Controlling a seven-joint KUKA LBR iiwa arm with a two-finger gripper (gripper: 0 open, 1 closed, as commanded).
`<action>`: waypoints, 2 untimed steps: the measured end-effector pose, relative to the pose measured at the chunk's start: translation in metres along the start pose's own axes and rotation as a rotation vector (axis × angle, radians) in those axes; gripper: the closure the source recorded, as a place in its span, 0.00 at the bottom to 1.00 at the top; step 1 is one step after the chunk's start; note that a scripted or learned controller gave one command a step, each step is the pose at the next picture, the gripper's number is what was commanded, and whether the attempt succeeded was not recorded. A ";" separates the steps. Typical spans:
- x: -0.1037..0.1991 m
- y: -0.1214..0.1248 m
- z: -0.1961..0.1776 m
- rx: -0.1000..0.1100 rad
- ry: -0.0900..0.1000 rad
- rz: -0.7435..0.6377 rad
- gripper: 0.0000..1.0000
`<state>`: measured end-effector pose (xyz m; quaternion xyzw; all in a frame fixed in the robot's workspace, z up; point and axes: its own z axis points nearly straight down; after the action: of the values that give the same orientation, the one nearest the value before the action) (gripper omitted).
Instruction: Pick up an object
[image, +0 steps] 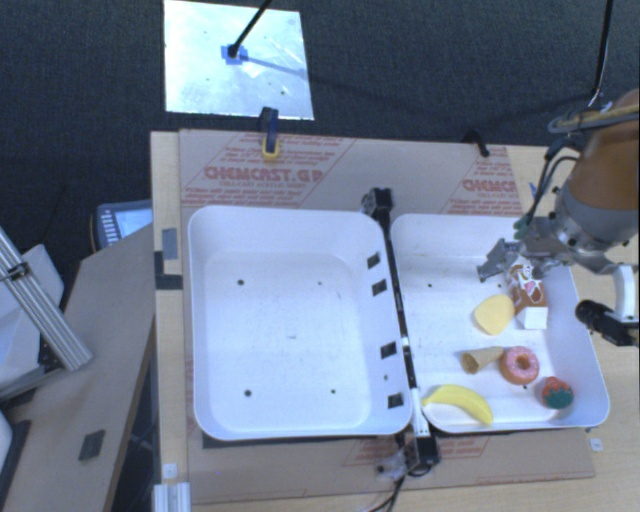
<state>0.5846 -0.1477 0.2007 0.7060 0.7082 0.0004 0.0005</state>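
Note:
The right bin (440, 250) holds several small items. A yellow rounded piece (493, 314) lies beside a white cube (534, 318) and a brown-and-white item (526, 289). Nearer the front are a tan cone (482, 358), a pink donut (519, 365), a banana (460, 403) and a red-and-green item (556, 392). My gripper (503, 260) hangs over the right bin's back part, just up and left of the brown-and-white item. I see nothing held in it.
The left bin (205, 300) stands beside the right one, with a black clip strip (392, 310) along the shared rim. The grey arm with its orange band (610, 160) comes in at the upper right. A black part (605, 322) sticks in at the right edge.

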 end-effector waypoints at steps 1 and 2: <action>-0.006 0.062 0.123 0.003 0.000 -0.004 0.00; -0.004 0.086 0.087 -0.005 -0.001 -0.003 0.00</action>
<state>0.6705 -0.1510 0.1139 0.7048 0.7094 0.0018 0.0024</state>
